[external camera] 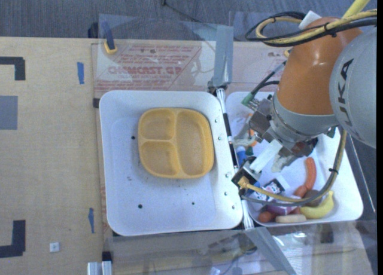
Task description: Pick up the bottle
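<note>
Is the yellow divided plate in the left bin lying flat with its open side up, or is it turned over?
Open side up. The yellow plate lies flat in the left bin, showing three hollow compartments.

Hanging low over the right bin (350, 205), the claw (270, 161), amid clutter. Just right of it a red sausage (310, 173), lower right a banana (321, 207). Far left, a yellow divided plate (176, 143) in the left bin (119, 202).

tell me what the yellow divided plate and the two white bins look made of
Divided plate: likely moulded plastic, matte; even yellow colour, soft rounded ridges, no sharp glare.
Left bin and right bin: probably plastic too, smooth and faintly glossy; thin rounded rims, uniform white.
</note>
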{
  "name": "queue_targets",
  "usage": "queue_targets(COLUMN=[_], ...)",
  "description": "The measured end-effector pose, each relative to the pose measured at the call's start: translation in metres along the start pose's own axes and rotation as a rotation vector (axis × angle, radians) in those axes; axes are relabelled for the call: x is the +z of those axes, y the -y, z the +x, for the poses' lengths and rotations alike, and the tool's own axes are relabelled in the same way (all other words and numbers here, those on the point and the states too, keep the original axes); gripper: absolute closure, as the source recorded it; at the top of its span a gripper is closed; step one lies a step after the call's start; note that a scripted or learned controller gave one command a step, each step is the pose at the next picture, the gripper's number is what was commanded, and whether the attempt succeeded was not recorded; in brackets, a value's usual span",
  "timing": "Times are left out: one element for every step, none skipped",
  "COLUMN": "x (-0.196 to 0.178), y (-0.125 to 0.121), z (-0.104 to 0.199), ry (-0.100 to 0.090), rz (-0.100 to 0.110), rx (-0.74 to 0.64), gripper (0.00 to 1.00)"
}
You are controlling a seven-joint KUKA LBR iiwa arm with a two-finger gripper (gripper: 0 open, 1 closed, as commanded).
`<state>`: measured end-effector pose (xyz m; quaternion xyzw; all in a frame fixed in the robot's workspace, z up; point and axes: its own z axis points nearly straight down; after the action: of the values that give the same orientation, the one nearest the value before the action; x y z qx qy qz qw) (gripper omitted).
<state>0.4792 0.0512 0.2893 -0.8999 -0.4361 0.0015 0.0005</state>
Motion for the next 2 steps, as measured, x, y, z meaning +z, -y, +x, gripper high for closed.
queue_targets(x=[0.043, 0.156], y=[-0.015, 0.045], z=[-0.019, 0.097], ry=[0.0, 0.0], rz=[0.001, 0.001], rx=[-0.025, -0.098], gripper=[0.0, 0.0])
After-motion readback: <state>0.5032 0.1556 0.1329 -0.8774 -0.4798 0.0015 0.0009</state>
